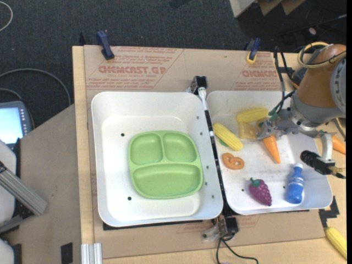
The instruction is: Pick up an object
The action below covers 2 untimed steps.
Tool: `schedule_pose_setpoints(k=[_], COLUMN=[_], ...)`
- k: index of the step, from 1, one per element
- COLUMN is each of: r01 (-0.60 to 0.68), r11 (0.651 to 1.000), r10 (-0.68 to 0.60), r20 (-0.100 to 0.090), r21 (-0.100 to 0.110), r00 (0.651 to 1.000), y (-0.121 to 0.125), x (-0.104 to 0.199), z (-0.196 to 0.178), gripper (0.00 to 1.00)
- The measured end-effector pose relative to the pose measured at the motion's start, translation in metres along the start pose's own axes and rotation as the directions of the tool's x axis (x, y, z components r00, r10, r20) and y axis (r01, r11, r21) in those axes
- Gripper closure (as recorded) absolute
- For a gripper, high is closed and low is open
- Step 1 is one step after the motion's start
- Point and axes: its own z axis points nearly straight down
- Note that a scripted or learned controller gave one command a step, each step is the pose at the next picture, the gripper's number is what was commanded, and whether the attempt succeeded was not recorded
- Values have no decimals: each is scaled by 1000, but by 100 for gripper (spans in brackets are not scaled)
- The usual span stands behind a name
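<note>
The right bin (316,199) held 2 corn cobs (227,136), 1 carrot (271,148), 1 pretzel (232,161), 1 grape bunch (260,192) and 1 blue bottle (295,185), while the arm (319,92) reached in from the right, its gripper (265,127) low above the carrot's top, grip state impossible to tell.

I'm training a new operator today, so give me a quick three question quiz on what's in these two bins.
1. True or false: the green divided plate lies in the left bin.
2. Which item lies nearest the blue bottle? A corn cob, B purple grapes, C pretzel.
3. What orange vegetable lies just below the gripper?

Key: 1 true. 2 B. 3 the carrot.
</note>
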Motion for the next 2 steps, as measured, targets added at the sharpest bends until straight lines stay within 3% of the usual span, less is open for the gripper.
schedule_pose_setpoints(k=[1,2], r01=[2,6], r11=[1000,1000], r10=[-2,-6], r20=[-6,-2], r21=[11,-3], r00=[1000,1000], y=[-51,-52], x=[50,107], z=[11,-95], gripper=[100,100])
